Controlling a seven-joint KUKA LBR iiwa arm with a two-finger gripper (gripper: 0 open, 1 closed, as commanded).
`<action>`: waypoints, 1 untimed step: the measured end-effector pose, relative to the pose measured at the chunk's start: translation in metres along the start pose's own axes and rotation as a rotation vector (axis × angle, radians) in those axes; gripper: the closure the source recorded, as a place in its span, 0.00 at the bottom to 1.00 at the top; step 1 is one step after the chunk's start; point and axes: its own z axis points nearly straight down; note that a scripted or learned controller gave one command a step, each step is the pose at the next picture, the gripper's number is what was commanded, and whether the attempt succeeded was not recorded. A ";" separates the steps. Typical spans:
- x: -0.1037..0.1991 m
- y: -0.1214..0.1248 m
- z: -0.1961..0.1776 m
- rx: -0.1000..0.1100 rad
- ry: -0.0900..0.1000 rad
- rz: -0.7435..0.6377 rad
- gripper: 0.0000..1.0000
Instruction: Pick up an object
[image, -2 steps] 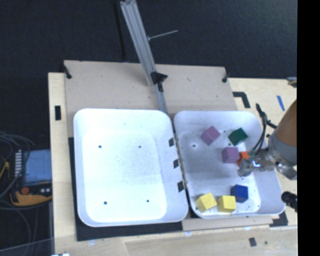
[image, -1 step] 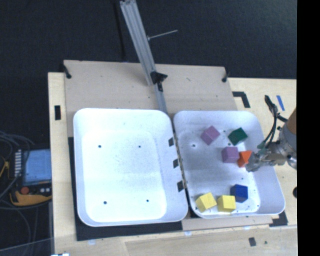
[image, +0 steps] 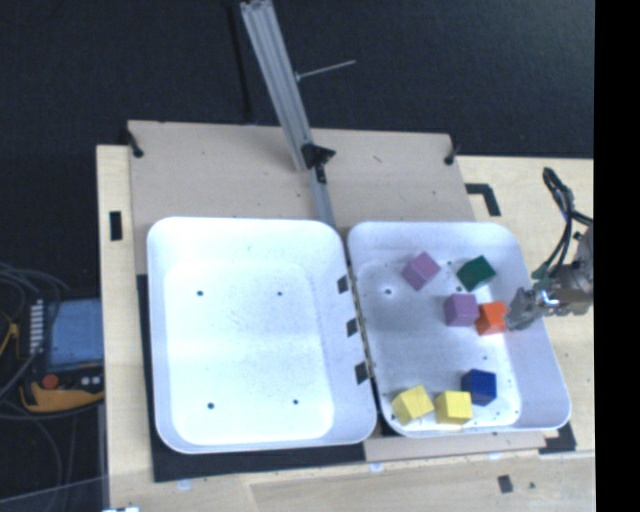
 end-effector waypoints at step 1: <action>0.044 0.022 0.005 0.006 0.002 -0.002 1.00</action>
